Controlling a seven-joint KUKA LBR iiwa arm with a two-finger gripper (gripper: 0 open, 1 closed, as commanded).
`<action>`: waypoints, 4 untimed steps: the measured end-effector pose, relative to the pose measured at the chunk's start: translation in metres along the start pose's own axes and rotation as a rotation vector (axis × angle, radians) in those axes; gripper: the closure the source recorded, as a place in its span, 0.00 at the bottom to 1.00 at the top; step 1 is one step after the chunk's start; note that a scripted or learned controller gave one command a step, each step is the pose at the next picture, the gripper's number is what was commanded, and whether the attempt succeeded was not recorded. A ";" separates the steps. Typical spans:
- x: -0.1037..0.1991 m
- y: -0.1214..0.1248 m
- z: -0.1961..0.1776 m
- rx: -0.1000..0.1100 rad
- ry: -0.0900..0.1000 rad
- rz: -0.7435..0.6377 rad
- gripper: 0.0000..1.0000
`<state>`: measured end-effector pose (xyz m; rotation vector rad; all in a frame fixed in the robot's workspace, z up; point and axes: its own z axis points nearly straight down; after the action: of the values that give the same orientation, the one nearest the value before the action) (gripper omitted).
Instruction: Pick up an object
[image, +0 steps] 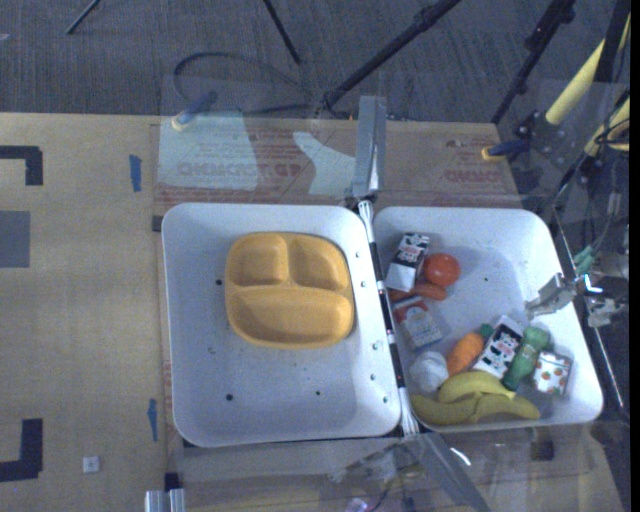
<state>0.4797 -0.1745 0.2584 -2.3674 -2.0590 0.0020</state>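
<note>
Trainee: Which object should it go for?

Operator: From the camera view, the tomato (441, 268). It lies in the right bin (500, 240), well beyond the banana (475, 396) toward the far wall, with bare floor on its right. The gripper (560, 293) sits up and right of the banana, by the bin's right rim. Whether it is open or closed I cannot tell, and I see nothing in its hold.

Trainee: How would you do it well?

Operator: Come straight down over the tomato's middle and close across its widest part. It is round and smooth, so I'd expect an off-centre pinch to squirt it away.

Trainee: What's in the way?

Operator: A black-and-white carton (408, 255) just left of the tomato and a red packet (420, 322) between it and the banana. The carrot (465, 352), green bottle (527, 355) and white ball (430, 372) crowd close above the banana, so that's a poor place to dig. The yellow plate (290, 290) lies far left of the banana in the other bin (185, 330), out of the way.
</note>
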 end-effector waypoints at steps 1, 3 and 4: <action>0.013 -0.001 0.129 -0.005 -0.002 -0.074 0.00; -0.010 0.066 0.154 -0.018 0.003 0.042 1.00; 0.013 0.054 0.043 -0.003 -0.002 0.116 1.00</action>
<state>0.5347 -0.1686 0.2150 -2.4860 -1.9203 0.0016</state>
